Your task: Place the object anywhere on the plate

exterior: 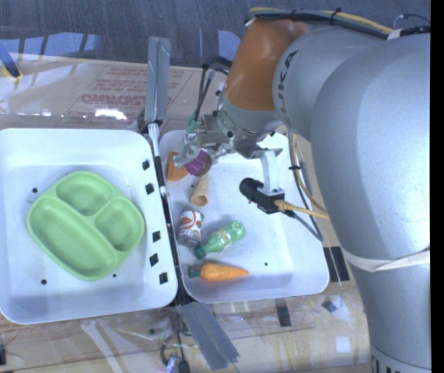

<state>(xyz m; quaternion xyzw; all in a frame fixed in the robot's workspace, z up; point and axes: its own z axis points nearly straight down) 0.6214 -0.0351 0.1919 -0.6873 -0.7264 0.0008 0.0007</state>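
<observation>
The gripper (pixel 200 155) hangs over the right bin's (pixel 307 274) far-left corner beside a small purple object (pixel 198 162) — held or not, I cannot tell. It looks light, rigid, smooth; grip its middle — the green sectioned plate (pixel 85 222) waits left.

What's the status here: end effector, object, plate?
End effector low in right bin, over purple object; grasp unconfirmed. Green plate in left bin. Divider between.
</observation>
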